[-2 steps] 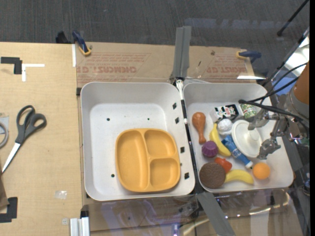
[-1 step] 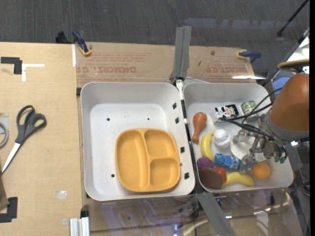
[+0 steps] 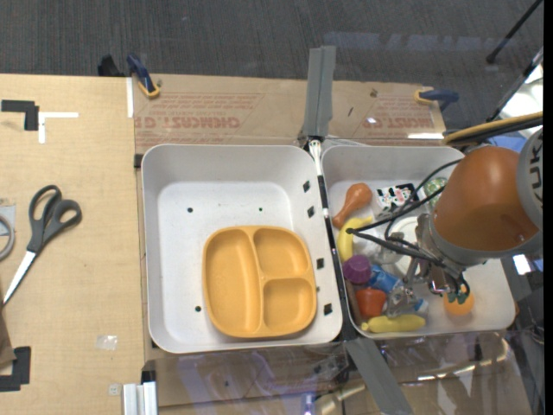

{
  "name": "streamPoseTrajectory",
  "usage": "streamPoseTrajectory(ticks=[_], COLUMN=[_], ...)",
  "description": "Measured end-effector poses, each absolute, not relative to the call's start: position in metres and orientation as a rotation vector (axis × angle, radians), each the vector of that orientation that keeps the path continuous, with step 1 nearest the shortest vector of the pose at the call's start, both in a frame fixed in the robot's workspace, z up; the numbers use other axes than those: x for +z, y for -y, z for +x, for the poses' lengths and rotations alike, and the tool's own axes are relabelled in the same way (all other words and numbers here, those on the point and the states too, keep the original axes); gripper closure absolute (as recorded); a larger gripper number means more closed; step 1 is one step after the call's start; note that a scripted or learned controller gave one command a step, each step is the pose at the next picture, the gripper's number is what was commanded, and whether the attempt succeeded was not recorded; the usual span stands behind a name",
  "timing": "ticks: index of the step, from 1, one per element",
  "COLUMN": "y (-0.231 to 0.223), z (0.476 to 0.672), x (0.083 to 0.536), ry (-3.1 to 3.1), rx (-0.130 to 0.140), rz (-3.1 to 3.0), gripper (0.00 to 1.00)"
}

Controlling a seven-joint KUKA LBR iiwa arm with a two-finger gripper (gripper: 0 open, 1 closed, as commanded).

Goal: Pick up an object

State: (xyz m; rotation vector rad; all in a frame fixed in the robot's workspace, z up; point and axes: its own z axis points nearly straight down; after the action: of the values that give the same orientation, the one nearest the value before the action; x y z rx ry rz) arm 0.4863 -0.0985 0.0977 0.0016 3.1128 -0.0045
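Yellow and banana-shaped, one toy [image 3: 396, 322] lies along the near wall of the right bin [image 3: 494, 316], the closest of a crowd of small objects on that bin's left side. Just behind it sit a red piece [image 3: 371, 301], a blue piece [image 3: 388, 279] and a purple cup [image 3: 357, 270]; a second yellow banana [image 3: 346, 236] and a tan drumstick shape [image 3: 352, 201] lie farther back beside the shared wall. The end effector [image 3: 408, 294] hangs low over the pile, just above the near banana; whether its fingers are apart or together cannot be made out among cables and clutter. An orange item [image 3: 458, 303] to its right is half hidden. The arm's orange band [image 3: 484, 199] blocks the bin's middle and right. In the left bin [image 3: 164, 258], a divided orange tray [image 3: 259, 279] leaves bare floor behind it. Scissors [image 3: 41, 227] lie on the bench [image 3: 69, 309], far left.
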Motion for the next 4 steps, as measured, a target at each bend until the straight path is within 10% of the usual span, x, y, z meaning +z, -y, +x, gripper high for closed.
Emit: streamPoseTrajectory(ticks=[1, 4], y=[0.156, 0.094], z=[0.505, 0.485], x=[0.152, 0.097], ry=[-3.134, -3.113], rx=[-0.001, -0.005], rz=[0.170, 0.163], gripper=[0.00, 0.00])
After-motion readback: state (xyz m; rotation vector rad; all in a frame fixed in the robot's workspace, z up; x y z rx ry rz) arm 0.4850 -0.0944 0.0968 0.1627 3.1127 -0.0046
